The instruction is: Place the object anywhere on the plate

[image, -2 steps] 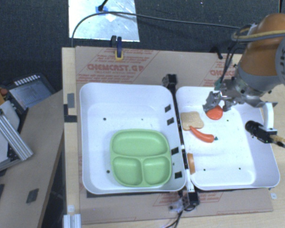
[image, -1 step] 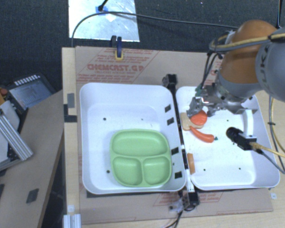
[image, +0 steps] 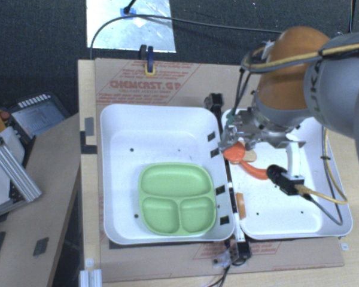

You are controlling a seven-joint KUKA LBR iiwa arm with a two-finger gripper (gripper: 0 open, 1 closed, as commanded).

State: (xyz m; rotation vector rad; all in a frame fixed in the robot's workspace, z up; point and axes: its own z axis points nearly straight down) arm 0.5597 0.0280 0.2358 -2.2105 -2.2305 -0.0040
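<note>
Reaching arm: the grey arm with its orange band enters from the right of the camera view and bends down over the right bin.
Tool: the tool hangs low over the far left corner of the right bin, close to the wall that faces the left bin. Whether it is spread or pressed together cannot be told from this angle, nor whether it grips anything.
Orange piece: a rounded orange piece lies on the floor of the right bin, directly under the tool as the view shows it. Contact between the two cannot be judged.
Plate: a green plate with three compartments, one long and two smaller, lies flat in the left bin, toward its near right corner. The orange piece is well apart from it, with both bin walls between them.
Left bin: a shallow white bin holding the plate.
Right bin: a shallow white bin set just beside the left one.
Tan piece: a small pale tan piece rests just beside the orange piece, on its right.
Curved strip: an orange-red curved strip lies near both pieces, toward the near side.
Small bit: a small orange bit sits near the right bin's left wall.
Cardboard: a printed cardboard sheet lies under both bins on the surface.
</note>
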